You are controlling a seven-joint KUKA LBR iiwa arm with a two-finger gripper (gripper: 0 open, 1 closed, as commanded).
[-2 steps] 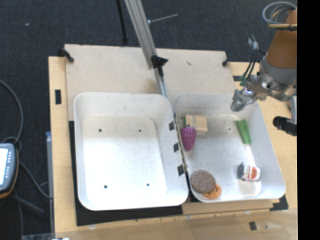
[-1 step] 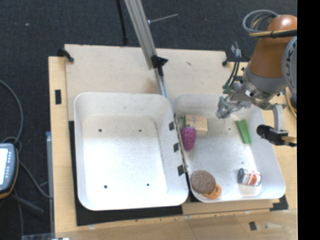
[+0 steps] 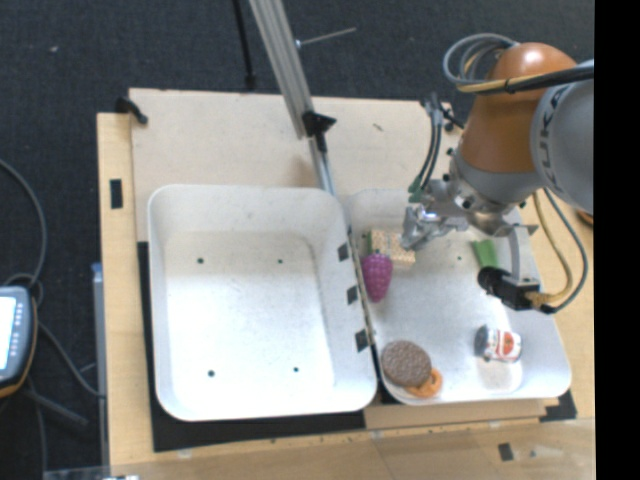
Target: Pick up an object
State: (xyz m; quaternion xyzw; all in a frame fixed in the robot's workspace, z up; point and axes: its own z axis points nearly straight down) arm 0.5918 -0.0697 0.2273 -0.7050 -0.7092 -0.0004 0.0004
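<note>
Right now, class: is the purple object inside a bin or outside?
Inside. The purple object lies in the right bin, beside its left wall.

Two bins stand side by side on the bench [image 3: 240, 128]. In the right bin [image 3: 545, 363], a sponge block [image 3: 392, 247] lies at the far left, a berry-shaped toy [image 3: 377, 275] just before it, a round disc [image 3: 406, 364] at the near left corner, a small cup [image 3: 498, 344] near the right.
</note>
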